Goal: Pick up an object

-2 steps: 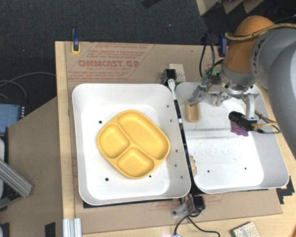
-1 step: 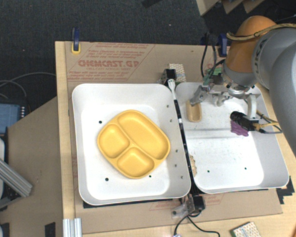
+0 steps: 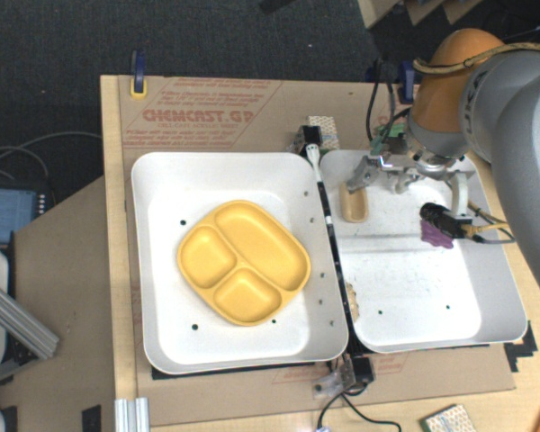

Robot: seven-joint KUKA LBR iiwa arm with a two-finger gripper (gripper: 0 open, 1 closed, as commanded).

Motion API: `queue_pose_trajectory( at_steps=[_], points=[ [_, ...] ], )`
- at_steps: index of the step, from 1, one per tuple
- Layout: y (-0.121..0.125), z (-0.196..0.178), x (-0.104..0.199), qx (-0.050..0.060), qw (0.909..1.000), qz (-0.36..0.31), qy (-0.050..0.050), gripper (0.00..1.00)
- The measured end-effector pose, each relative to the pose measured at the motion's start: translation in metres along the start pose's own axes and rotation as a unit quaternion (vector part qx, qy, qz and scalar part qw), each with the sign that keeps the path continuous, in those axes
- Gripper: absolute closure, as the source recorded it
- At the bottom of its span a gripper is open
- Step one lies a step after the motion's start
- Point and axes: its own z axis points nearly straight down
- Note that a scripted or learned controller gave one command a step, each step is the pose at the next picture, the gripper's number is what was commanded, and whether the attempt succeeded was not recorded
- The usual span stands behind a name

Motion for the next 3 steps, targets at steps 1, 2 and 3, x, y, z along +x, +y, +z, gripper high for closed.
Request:
queue_pose_trajectory(
  at_steps=[1,2,3],
  points=[
    [-0.0001,0.0001,-0.0117,0.000,1.0000,0.001,0.000,0.00],
    [0.0000,0.0001,-0.0122,0.000,1.0000,0.000,0.000,0.00],
    [-0.0009,-0.0001,-0.0126,0.000,1.0000,0.000,0.000,0.00]
  ],
)
